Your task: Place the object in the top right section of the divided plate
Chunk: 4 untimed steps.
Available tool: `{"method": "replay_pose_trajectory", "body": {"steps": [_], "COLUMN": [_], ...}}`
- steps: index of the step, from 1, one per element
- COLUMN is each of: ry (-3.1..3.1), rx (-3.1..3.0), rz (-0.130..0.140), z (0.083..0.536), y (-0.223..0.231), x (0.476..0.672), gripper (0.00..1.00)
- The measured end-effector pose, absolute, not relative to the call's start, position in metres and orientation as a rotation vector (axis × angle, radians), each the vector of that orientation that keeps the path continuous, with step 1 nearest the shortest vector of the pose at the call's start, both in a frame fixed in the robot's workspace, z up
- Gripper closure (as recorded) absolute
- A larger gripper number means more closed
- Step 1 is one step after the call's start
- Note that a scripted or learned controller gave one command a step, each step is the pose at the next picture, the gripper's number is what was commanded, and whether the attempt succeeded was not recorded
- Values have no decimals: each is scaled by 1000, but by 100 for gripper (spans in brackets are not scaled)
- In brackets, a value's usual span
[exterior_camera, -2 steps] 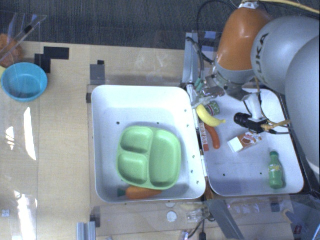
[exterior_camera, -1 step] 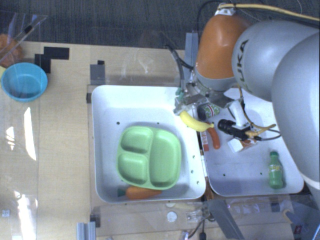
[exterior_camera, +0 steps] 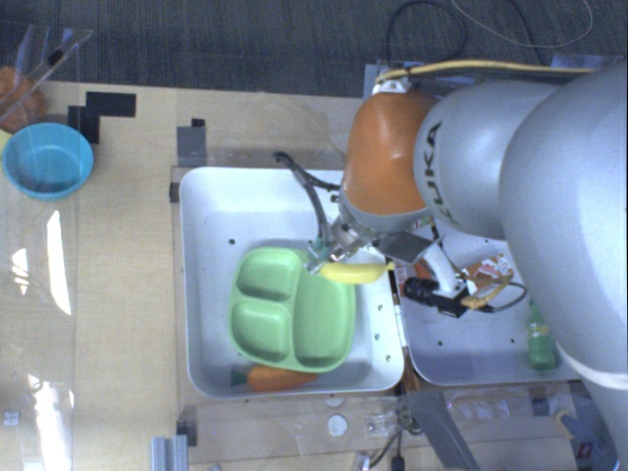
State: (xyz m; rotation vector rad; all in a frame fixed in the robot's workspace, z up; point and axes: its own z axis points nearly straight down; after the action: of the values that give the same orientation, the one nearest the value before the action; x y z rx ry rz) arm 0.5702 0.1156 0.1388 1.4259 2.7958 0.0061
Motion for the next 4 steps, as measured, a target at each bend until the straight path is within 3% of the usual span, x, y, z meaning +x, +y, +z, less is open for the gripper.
{"method": "replay_pose_trajectory", "body": {"steps": [1, 2, 3, 4], "ry": [2916, 2909, 3087, 3077], "rx": [1058, 1072, 510, 509], "rz": [28, 7, 5, 11], "z": [98, 96, 270, 282], "y": [128, 118, 20, 22], "x": [511, 512, 557, 559], "gripper": [100, 0, 0, 100]}}
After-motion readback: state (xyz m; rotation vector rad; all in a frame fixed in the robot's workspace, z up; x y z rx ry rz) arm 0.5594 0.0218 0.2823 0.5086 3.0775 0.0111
